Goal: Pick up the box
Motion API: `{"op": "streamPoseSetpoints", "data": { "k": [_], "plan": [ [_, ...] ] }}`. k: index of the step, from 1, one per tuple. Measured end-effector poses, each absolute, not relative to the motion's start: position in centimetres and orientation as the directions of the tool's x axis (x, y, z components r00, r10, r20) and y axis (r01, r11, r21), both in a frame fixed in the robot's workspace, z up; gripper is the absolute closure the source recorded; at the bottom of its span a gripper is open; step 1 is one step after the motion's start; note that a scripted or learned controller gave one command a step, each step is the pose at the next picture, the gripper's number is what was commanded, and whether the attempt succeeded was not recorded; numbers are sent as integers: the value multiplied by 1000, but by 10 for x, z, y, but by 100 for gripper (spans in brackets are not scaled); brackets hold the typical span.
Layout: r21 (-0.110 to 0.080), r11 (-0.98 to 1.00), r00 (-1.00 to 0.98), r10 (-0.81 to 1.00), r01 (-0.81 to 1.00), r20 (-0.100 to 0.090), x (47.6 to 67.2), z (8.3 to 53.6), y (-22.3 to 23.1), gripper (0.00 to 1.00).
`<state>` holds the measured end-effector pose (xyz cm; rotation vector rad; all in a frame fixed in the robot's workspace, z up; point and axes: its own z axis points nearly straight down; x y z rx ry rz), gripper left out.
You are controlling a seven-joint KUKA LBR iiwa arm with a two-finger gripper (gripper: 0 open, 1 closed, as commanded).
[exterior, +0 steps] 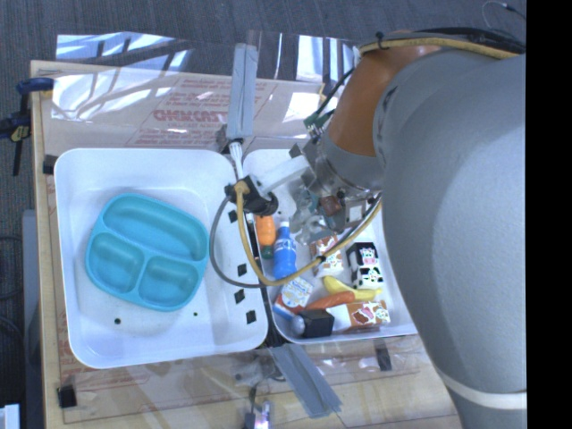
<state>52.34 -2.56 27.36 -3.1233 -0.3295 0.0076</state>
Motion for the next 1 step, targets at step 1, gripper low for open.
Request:
{"op": "streamPoseSetpoints", "data": {
  "k": [1],
  "plan": [
    [-1, -976, 976, 218, 218, -7, 488, 272, -4, 100]
  ]
}}
